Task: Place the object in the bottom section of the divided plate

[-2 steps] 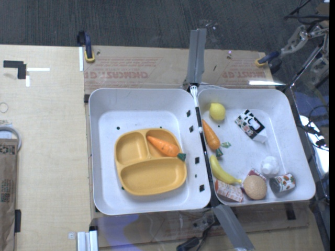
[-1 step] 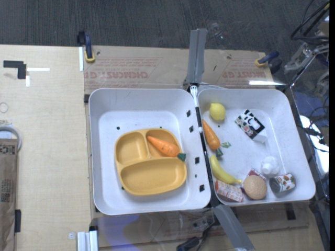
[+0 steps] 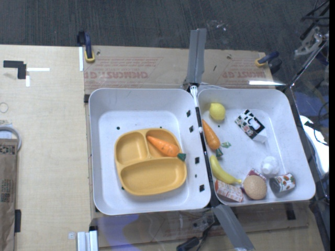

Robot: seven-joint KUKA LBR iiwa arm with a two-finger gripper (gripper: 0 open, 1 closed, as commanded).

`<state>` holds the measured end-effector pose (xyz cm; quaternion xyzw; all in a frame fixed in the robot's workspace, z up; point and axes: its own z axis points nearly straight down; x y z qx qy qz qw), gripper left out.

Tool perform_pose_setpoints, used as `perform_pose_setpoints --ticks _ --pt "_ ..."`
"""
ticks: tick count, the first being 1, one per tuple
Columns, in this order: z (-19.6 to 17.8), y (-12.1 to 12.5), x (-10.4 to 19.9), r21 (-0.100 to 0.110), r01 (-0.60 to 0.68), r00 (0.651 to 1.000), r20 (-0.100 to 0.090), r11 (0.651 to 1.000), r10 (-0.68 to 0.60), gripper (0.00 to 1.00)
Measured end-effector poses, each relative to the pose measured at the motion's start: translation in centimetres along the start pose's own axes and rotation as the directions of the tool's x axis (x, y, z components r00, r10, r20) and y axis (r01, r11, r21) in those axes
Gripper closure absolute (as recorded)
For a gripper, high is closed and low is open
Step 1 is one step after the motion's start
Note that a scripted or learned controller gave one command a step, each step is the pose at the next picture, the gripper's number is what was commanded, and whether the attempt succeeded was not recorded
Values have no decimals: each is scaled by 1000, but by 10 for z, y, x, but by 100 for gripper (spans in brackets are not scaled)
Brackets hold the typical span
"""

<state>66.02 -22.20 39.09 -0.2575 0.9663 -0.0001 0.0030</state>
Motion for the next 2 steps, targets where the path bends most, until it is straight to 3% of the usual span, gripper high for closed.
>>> perform_pose_setpoints --ticks 1,2 --pt "-5 0 0 0 -139 990 -1 990 139 0" --pt "61 12 -6 1 -363 932 -3 932 363 0"
